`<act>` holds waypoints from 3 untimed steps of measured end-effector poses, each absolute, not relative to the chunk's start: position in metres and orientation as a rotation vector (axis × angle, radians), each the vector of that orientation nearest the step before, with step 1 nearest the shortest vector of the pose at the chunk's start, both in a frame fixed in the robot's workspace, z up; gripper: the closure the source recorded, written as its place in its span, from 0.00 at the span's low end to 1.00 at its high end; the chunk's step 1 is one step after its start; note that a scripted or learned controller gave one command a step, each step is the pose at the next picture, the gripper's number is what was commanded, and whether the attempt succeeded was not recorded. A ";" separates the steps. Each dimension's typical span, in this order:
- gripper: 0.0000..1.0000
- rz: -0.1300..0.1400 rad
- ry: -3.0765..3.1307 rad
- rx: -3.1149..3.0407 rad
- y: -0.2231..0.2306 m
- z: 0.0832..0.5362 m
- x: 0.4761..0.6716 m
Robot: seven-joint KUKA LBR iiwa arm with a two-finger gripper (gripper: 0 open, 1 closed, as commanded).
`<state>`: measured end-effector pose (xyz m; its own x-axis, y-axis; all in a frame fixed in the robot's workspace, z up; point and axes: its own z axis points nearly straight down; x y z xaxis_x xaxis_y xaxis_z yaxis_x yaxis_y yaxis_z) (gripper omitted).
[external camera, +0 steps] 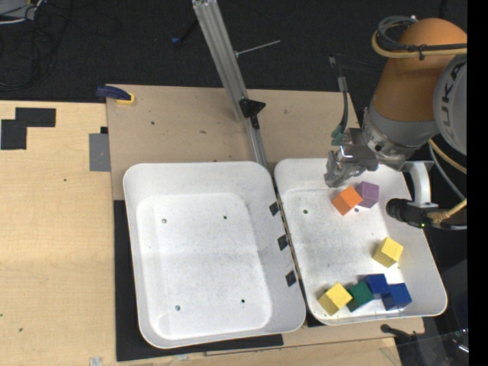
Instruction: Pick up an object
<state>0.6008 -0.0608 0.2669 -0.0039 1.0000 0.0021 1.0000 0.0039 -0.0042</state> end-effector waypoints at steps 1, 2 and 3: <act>1.00 0.003 -2.222 -2.213 -0.006 0.250 0.603; 1.00 0.004 -2.222 -2.214 0.036 0.245 0.598; 1.00 0.007 -2.221 -2.213 0.080 0.233 0.594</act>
